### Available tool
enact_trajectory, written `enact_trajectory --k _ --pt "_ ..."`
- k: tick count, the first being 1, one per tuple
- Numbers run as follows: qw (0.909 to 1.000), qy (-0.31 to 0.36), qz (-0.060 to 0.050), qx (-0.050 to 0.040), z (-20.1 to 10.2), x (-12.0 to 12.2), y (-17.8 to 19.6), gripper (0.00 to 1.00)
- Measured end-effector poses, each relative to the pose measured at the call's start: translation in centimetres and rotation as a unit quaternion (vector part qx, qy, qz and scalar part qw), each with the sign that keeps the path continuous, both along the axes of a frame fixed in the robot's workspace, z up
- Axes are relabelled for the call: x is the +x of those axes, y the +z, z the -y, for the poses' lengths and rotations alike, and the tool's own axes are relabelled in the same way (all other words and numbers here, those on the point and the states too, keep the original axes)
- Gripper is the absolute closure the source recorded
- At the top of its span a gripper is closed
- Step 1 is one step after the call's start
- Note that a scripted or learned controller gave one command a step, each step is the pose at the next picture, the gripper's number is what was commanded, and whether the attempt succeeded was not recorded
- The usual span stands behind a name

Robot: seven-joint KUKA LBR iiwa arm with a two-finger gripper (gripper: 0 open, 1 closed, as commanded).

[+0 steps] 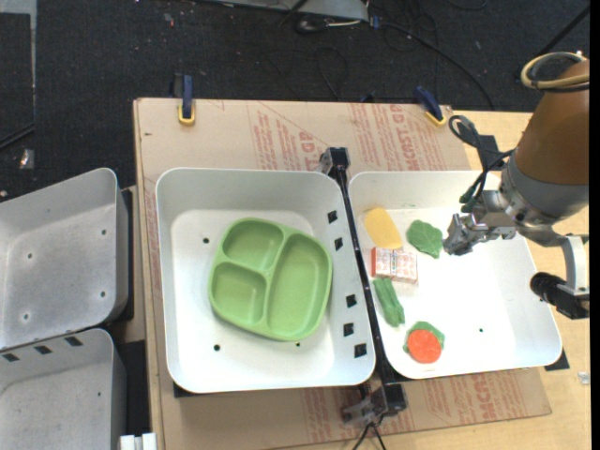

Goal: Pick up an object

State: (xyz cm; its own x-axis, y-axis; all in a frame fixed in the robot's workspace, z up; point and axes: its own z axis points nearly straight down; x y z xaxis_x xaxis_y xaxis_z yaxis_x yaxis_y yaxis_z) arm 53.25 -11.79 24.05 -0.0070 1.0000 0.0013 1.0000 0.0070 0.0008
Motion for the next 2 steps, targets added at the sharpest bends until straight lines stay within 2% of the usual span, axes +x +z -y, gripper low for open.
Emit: enact_trajectory --k 1,2 --pt "1.0000 0.000 -0.001 0.0002 -5.0 1.1 -0.8 1.00" --pt "1.0000 0.001 -0.001 0.0007 -11.3 0.7 -0.6 1.00"
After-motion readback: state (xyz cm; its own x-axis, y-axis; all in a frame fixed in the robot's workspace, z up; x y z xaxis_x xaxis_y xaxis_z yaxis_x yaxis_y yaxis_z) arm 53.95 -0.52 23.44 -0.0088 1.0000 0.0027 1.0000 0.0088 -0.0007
